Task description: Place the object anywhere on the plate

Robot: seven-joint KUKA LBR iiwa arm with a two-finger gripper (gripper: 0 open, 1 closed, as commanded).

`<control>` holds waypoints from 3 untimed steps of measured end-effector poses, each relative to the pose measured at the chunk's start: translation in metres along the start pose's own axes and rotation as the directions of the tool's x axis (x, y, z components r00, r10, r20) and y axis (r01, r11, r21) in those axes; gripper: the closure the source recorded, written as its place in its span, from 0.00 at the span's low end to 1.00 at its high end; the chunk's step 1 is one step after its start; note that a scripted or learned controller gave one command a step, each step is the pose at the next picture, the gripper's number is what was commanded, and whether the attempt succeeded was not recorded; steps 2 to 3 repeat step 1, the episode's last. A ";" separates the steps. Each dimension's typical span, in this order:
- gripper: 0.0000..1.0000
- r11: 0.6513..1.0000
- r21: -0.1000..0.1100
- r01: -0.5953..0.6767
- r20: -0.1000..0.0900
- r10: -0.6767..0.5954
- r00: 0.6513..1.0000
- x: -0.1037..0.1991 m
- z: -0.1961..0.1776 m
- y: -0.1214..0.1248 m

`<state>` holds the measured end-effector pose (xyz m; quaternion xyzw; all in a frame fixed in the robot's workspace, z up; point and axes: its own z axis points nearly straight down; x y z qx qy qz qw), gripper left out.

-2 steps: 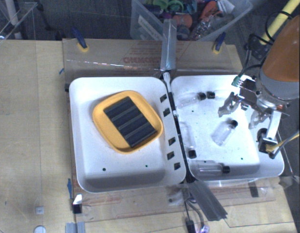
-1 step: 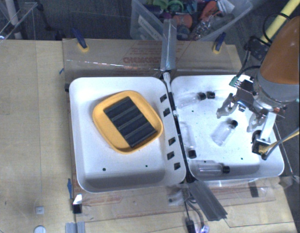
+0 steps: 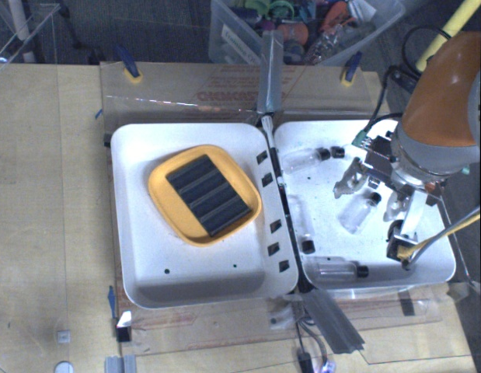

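1. In the camera view, two shallow white bins sat side by side on the wooden bench: the left bin (image 3: 139,274) and the right bin (image 3: 438,266), with a grey divider strip (image 3: 275,200) running between them.
2. A rounded yellow plate (image 3: 164,189) lay in the left bin, tilted diagonally, and a black ribbed rectangular block (image 3: 209,195) rested flat on top of it, near its centre.
3. The grey arm with its orange band (image 3: 450,92) reached in from the right and hung over the right bin.
4. The metal two-finger gripper (image 3: 374,195) pointed down over the right bin's floor; its fingers (image 3: 350,182) stood spread apart, with nothing seen between them.
5. The black block lay well apart from the gripper, off to the gripper's left across the divider, in the other bin.
6. A small clear plastic vial (image 3: 355,214) lay just below the gripper on the right bin's floor.
7. A longer clear tube with a dark cap (image 3: 337,270) rested along that bin's near edge.
8. A clear tub of mixed colourful items (image 3: 302,10) stood behind the bins.
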<state>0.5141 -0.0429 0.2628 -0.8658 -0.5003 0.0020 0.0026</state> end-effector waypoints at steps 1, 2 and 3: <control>0.00 0.998 0.000 -0.066 0.000 0.066 0.998 0.006 0.012 -0.009; 0.00 0.998 0.000 -0.066 0.000 0.066 0.998 0.006 0.012 -0.009; 0.00 0.998 0.000 -0.066 0.000 0.066 0.998 0.006 0.012 -0.009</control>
